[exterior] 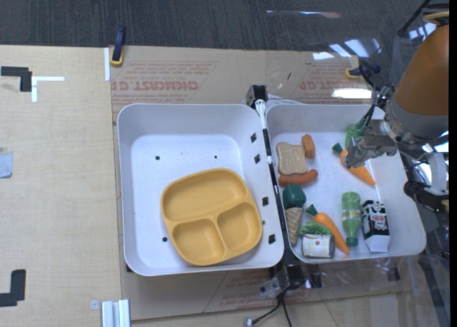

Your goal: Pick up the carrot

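Pincer (359, 156) clamps a smooth, tapered orange carrot (363, 173) over the right glossy white bin (400, 247).

One fixed overhead camera — slanted down on both bins (128, 197)

arm (428, 68) cut off at right edge, jaws' grip unclear
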{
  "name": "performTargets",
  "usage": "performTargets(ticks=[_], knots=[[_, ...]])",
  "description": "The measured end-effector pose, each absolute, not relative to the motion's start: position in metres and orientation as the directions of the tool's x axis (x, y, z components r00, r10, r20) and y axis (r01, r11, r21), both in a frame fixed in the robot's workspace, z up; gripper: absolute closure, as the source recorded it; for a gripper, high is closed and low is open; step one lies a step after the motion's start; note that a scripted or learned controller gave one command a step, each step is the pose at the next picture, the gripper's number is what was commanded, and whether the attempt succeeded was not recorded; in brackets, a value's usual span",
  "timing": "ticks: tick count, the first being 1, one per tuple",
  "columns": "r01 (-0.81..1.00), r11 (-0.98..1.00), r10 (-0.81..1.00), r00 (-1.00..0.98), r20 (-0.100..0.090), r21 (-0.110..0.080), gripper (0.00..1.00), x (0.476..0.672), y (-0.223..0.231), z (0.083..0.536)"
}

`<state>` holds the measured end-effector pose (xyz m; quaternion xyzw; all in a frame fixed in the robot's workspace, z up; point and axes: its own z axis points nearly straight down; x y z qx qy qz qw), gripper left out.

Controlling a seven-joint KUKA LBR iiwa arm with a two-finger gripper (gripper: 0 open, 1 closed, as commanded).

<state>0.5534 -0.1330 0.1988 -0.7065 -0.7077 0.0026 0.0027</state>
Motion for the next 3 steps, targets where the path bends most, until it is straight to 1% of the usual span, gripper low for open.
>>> performTargets(ticks=[1,2,3], knots=[[0.997,0.071,0.998,-0.071,0.001,-0.006,0.0,0.554,-0.168,0.099],[0.982,-0.188,0.982,0.188,0.0,-0.004,0.0,0.591,-0.201,0.09],[0.983,-0.183,0.983,0.183,-0.002,-0.008,1.0,0.591,-0.201,0.095]])
